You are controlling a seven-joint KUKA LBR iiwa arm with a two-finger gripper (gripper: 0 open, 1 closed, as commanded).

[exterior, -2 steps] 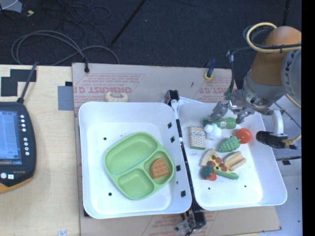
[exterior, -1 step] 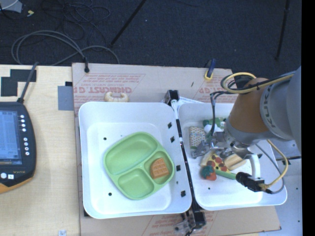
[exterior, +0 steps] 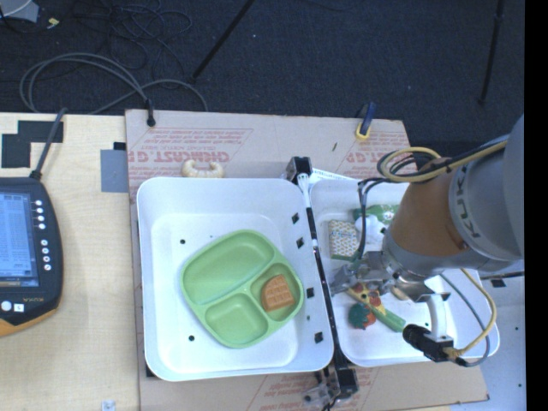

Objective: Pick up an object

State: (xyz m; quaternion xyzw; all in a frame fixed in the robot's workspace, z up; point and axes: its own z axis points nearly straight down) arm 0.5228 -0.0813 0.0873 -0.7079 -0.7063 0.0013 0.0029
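In the right bin point(exterior: 479, 349), a small cluster of objects lay toward its near left part: a green round toy point(exterior: 358, 316) touching a green stick-shaped piece point(exterior: 390, 319), with a small red-and-yellow item point(exterior: 368, 297) just beyond them. A speckled, pale green pad point(exterior: 343, 240) sat farther back in the same bin, near the divider between the bins.

The gripper point(exterior: 370, 282) hung low over that cluster, directly above the red-and-yellow item, its metal parts close to the toys. Whether the fingers were wide or narrow could not be told from this slanted view, and nothing could be seen held between them. The arm point(exterior: 462, 217) came in from the right, its orange band point(exterior: 424, 221) covering much of the bin's far right, with yellow and black cables point(exterior: 411, 163) looping over it.

The left bin point(exterior: 163, 221) held a green divided plate point(exterior: 240, 288) with three compartments; a brown waffle-textured biscuit point(exterior: 278, 293) lay in the small right compartment.

Both bins rested on a cardboard sheet point(exterior: 257, 139) on the pale worktop point(exterior: 77, 341). A small cream ring-shaped object point(exterior: 203, 169) sat on the cardboard just beyond the left bin, and a blue and yellow clamp point(exterior: 366, 120) gripped the sheet's far edge. A black control pendant point(exterior: 26, 251) with a lit screen lay at the far left of the worktop.
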